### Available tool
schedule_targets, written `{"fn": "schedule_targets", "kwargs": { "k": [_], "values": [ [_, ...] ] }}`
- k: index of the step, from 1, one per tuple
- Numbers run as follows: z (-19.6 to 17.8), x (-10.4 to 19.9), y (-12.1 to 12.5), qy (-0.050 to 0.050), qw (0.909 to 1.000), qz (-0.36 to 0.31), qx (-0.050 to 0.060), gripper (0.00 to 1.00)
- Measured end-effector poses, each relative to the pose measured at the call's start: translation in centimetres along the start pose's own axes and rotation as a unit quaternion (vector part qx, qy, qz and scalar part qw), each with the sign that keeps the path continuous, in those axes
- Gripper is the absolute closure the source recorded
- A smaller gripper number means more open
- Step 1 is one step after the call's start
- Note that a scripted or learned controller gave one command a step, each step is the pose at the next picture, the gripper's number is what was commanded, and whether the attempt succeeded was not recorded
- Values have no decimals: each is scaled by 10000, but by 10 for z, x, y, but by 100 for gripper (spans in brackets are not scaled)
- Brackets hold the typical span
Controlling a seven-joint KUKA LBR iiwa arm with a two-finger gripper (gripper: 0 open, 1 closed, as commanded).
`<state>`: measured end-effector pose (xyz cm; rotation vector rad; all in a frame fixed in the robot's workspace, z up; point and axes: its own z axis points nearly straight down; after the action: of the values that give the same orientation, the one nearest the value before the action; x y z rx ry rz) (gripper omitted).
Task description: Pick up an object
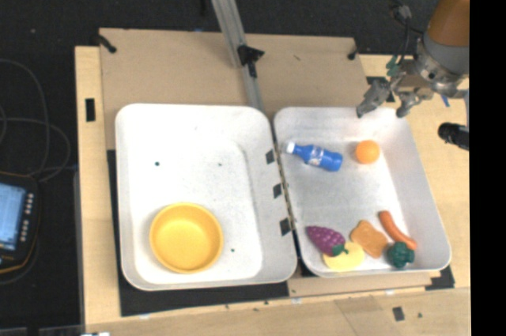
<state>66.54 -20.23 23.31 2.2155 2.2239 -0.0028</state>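
Observation:
My gripper [387,107] hangs over the back right corner of the right bin [348,125], its two fingers spread open with nothing between them. Below and to its left lie an orange ball [366,152] and a blue bottle [315,156] with a white cap. Along the bin's front edge sit a purple grape bunch [324,236], a yellow piece [344,258], an orange-brown bread piece [369,237], an orange carrot [394,227] and a green piece [400,254].
The left bin [190,145] holds a yellow bowl [186,236] near its front left. A grey metal pole [225,6] slants up from between the bins at the back. A dark screen device [14,217] sits off the bench at the left.

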Motion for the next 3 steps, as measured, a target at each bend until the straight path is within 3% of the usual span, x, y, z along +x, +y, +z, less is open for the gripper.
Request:
{"fn": "schedule_targets", "kwargs": {
  "k": [1,3],
  "values": [
    [0,0,0,-4,10000,-5,3,0],
    [115,11,-9,9,10000,2,22,0]
  ]
}}
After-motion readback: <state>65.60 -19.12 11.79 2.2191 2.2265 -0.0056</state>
